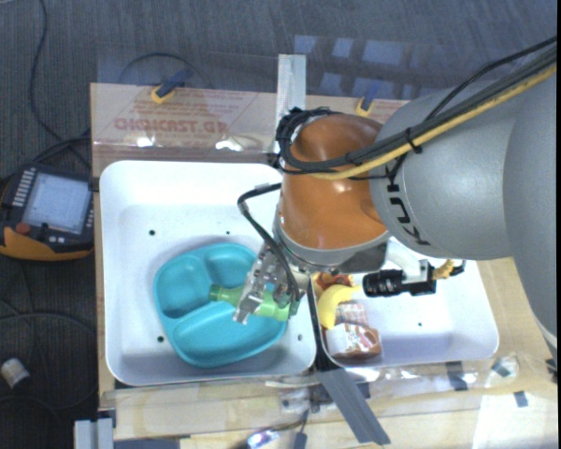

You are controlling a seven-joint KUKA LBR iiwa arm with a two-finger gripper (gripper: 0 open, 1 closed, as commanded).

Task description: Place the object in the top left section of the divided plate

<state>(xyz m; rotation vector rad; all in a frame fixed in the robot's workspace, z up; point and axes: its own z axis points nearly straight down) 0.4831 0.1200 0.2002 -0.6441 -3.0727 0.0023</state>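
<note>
Two white bins sit side by side on the tabletop (pixel 519 340) as the grey arm (pixel 467 185), its orange band (pixel 327 190) directly above the wrist, lowers its tool (pixel 262 293) over the teal divided plate (pixel 196 330) in the left bin (pixel 131 213). A pale green object (pixel 226 295) lies directly under the tool, one end poking out toward the plate's middle ridge and a brighter green patch showing on the tool's far side; it appears to sit between the fingers, though the wrist hides too much to say whether the tool is clamped on it or spread around it. The object rests low on the plate, near the ridges where the sections meet, and the top left section (pixel 182 283) lies just beyond the tool, away from the arm. Judging by its look, the object is a small moulded plastic toy: light, stiff, smooth and likely slippery, not fragile. The safest hold would be across its narrow middle, fingers square to its long axis, so it cannot pivot or squirt out. Behind the tool, in the right bin (pixel 449 335), lie a yellow toy (pixel 335 305) and a brown packet (pixel 353 337).
</note>
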